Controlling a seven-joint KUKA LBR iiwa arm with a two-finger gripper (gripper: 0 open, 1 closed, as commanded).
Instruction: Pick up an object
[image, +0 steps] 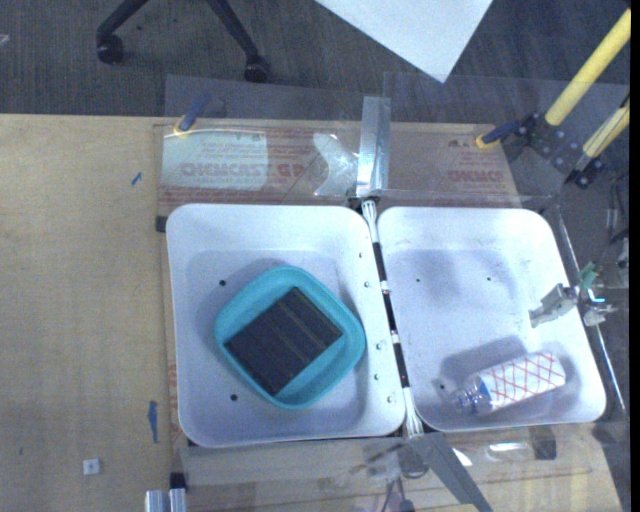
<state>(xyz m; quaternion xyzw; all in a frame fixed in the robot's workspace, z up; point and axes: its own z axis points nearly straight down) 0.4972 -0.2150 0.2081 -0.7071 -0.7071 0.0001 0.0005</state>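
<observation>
two shallow white bins sitting side by side on the tan wooden desk (70, 300), smooth moulded plastic with rounded corners, meeting along a central seam.

left bin (200, 240): holding a teal container (345, 335), squarish with softly rounded corners, lying turned at an angle near the bin's middle; carrying a dark, flat, faintly ribbed square panel (283, 338) on its top face.

right bin (450, 250): holding a clear plastic bottle (510, 382) lying on its side in the near right corner, cylindrical, wrapped in a white label with a red lattice pattern, neck pointing toward the central seam; casting a soft grey shadow on the bin floor.

hand (560, 302) showing at the right bin's right rim, pale metallic, small and partly blurred; hanging above the bottle and apart from it, nothing seen between its fingers; opening width not determinable.

behind the bins: printed cardboard (225, 165) under glossy transparent sheeting, lying flat; yellow bars (595, 60) slanting at upper right.
</observation>
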